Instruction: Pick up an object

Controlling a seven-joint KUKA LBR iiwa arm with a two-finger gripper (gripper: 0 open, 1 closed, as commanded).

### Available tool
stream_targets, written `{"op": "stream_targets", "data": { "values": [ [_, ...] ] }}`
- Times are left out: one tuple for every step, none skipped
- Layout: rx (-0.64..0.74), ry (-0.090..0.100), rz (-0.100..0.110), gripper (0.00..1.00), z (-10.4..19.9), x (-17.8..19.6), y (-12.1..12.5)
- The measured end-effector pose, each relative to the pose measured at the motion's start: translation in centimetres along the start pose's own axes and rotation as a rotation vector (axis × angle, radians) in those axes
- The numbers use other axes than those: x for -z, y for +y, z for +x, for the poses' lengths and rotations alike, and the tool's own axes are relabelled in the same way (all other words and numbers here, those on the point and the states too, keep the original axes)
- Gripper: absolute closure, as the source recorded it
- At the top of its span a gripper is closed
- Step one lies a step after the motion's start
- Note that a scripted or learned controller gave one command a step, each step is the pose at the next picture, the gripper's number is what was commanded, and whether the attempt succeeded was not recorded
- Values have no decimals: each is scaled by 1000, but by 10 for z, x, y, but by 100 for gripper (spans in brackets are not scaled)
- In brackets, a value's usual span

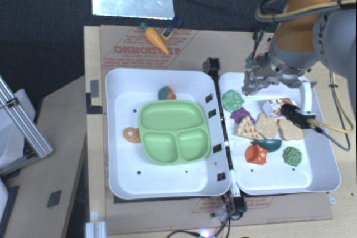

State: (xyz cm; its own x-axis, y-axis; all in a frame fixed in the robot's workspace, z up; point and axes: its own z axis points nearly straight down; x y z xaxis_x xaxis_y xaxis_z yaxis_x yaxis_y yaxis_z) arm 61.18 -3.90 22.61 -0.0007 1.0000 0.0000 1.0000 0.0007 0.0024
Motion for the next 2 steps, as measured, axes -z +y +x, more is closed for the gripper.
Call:
{"op": "stream_targets", "data": {
  "values": [
    [0, 0, 1, 100, 4, -11, -8],
    [5, 1, 0, 100, 17, 2, -1]
  ]
}}
